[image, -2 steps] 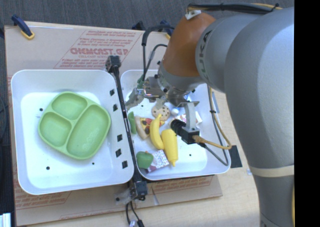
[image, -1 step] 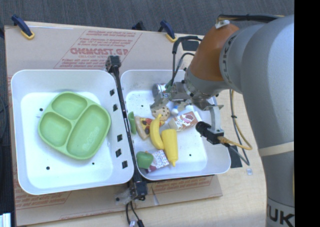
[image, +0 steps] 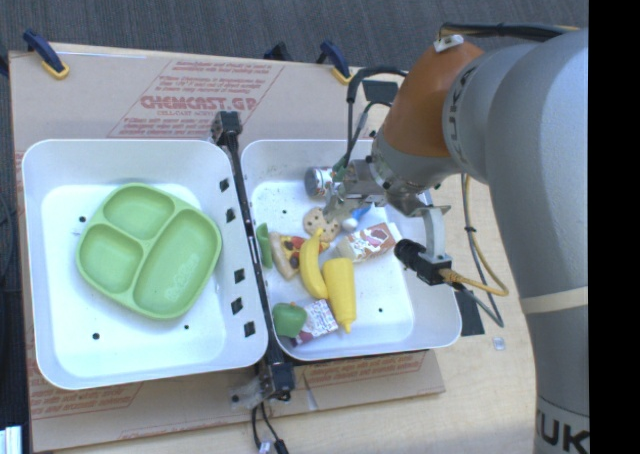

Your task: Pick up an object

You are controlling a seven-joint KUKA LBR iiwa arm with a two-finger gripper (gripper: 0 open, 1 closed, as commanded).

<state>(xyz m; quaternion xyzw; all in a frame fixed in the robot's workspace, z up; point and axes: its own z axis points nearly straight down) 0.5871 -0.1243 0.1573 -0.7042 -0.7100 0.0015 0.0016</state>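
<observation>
Bench [image: 100, 92], covered with printed brown cardboard, bearing two shallow white bins side by side. Left bin [image: 60, 332]: one green divided plate [image: 150, 252] with three compartments, lying flat toward the bin's middle. Right bin [image: 425, 317]: a cluster of small play-food items. At the centre, a yellow banana [image: 312, 267] lying lengthwise, with a yellow corn cob [image: 341, 292] just beside it on the right, the two touching. Left of the banana, a pizza slice [image: 287, 252] and, against the bin's left wall, a slim green piece [image: 264, 244]. Near the front left corner, a green pepper [image: 288, 319] touching a small red-and-white packet [image: 320, 318]. Behind the banana, a round cookie [image: 316, 221]; to its right a red-and-white packet [image: 373, 240]. Near the back wall, a small silver can [image: 319, 181] on its side. Arm: grey with an orange band, reaching in from the right over the right bin. End effector [image: 350, 204] low over the back of the cluster, between can and cookie; whether its fingers are wide, narrow or holding anything cannot be told.
</observation>
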